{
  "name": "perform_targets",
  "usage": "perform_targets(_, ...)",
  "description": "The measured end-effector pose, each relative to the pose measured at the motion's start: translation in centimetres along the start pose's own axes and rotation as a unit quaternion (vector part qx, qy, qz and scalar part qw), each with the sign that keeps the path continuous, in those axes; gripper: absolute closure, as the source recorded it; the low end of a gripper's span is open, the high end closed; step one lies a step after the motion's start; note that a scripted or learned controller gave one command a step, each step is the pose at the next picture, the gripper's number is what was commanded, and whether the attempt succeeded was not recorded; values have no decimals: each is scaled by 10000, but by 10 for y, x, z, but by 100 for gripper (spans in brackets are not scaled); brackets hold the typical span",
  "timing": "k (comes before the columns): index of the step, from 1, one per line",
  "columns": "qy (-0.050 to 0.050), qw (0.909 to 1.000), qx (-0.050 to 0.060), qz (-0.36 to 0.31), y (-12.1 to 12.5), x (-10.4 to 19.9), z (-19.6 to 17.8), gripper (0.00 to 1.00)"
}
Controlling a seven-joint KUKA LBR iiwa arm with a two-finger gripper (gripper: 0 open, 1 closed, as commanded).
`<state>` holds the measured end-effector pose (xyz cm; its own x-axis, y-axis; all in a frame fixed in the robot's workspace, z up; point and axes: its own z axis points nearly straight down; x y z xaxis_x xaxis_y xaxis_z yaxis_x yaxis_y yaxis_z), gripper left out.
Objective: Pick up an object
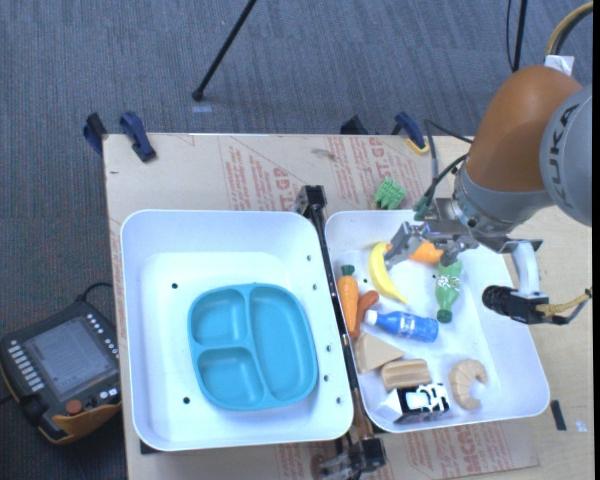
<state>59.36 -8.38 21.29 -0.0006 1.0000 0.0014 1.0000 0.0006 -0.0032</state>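
Hovering arm (525, 133): reaches from the right over the right bin (525, 363).
Gripper (425, 243): low over the bin's upper middle; finger spacing cannot be told.
Banana (383, 273): just left of the gripper.
Green bottle (446, 291): just below it, beside an orange piece (427, 253).
Blue bottle (405, 325): bin centre, lying flat.
Carrot (348, 301): at the left wall.
Croissant (469, 382): lower right.
Left bin (150, 268): holds a blue tray (252, 345).
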Motion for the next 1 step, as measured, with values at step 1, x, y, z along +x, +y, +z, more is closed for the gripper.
perform_targets(1, 1, 9940, 2, -1093, 36, -22, 126, 0)
